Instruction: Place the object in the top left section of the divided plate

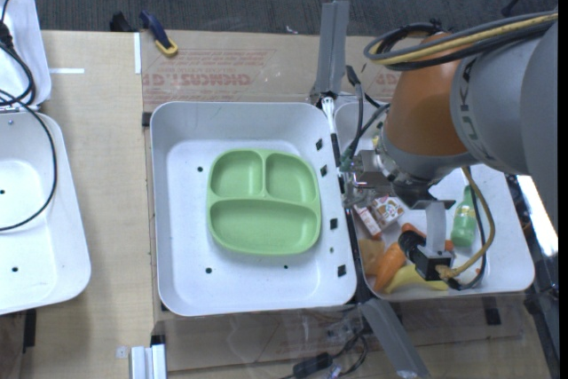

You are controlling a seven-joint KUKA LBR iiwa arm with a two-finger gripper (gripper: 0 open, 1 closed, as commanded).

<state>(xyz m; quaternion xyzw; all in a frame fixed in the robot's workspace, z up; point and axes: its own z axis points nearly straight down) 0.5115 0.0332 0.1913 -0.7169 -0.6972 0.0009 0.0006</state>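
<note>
Gripper point(358, 180) above the shallow white bin point(519, 266) at right, openness impossible to tell; square grasp needed before the green divided plastic plate point(264, 228)

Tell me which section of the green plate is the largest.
The bottom section: it spans the whole width of the green plate, while the top left section and the top right section share that width.

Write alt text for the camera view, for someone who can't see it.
A grey and orange robot arm reaches into the right white bin, over small items including a green bottle. The left bin holds a green divided plate with nothing on it.
</note>
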